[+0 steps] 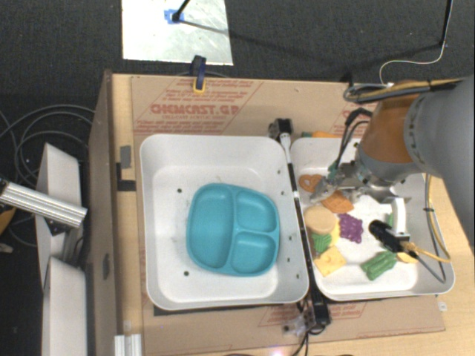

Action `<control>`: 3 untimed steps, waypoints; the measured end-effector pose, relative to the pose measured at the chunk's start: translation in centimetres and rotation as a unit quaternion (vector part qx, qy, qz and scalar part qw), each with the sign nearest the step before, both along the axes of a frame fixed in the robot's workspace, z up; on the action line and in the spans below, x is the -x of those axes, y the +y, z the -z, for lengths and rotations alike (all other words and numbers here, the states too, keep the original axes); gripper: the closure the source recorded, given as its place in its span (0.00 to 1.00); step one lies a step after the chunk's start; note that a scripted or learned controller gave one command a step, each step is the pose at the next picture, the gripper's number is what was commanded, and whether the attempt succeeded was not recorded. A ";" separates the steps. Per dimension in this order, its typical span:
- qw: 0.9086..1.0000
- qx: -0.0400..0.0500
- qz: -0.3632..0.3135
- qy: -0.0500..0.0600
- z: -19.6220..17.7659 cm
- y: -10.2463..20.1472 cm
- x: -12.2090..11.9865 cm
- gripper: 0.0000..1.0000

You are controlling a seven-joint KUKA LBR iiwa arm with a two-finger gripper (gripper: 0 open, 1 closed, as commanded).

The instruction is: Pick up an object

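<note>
Plainly, two white bins are seen side by side on the surface [193, 102]. The left bin [167, 191] is occupied by a teal divided plate [234, 228], laid flat near its middle. The right bin [371, 294] is crowded with small toy foods. The grey arm [438, 132] is extended in from the right, and its hand [332, 189] is held low over the far-left part of the right bin, just above an orange piece [340, 203] and beside an orange ring [309, 180]. Whether the hand is spread or pressed together cannot be told. Nearer the camera, a tan round slice [320, 219] is found just beside a purple grape bunch [350, 229], a yellow block [331, 260] is placed in front of them, and a green vegetable [379, 265] is set towards the front-right corner
</note>
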State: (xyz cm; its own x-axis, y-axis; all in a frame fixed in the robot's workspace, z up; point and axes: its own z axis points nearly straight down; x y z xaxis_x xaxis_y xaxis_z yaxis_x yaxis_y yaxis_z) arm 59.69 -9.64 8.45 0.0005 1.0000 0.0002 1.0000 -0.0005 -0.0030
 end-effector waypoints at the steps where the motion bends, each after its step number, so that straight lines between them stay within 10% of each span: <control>1: 1.000 0.000 0.000 0.000 0.1 -0.4 3.0 0.00; 2: 1.000 0.000 0.000 0.000 0.0 -2.3 5.1 0.00; 3: 1.000 -0.002 -0.007 0.010 0.1 -1.5 -5.0 0.00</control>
State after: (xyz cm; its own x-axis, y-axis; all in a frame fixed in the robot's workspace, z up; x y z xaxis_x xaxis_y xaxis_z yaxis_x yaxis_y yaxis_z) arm 64.69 -11.15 8.36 -0.0131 0.9999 0.0037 0.9996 0.0132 -0.0239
